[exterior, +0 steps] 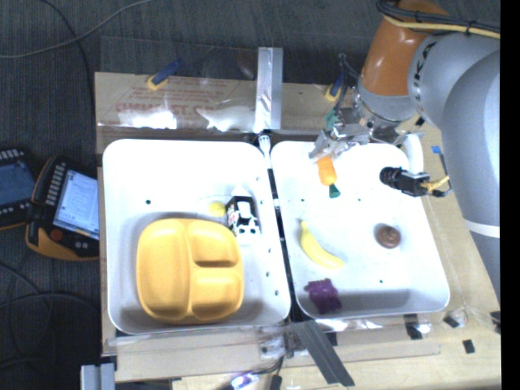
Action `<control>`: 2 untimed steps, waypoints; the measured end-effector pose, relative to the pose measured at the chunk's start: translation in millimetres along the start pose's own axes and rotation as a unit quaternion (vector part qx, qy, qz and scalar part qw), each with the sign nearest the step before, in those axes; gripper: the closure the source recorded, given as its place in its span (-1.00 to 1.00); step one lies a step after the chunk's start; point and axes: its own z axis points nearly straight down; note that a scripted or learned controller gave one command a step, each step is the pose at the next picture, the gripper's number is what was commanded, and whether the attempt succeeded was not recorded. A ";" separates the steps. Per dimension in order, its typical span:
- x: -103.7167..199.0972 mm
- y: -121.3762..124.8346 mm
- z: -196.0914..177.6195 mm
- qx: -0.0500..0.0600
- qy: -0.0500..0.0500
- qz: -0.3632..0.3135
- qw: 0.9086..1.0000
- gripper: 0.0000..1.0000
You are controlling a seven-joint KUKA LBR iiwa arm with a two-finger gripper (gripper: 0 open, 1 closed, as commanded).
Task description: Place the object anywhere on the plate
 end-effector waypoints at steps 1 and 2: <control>57.4 -75.6 -17.7 0.000 0.001 -0.098 0.995 1.00; 151.6 -130.0 1.1 0.001 0.002 -0.128 0.992 1.00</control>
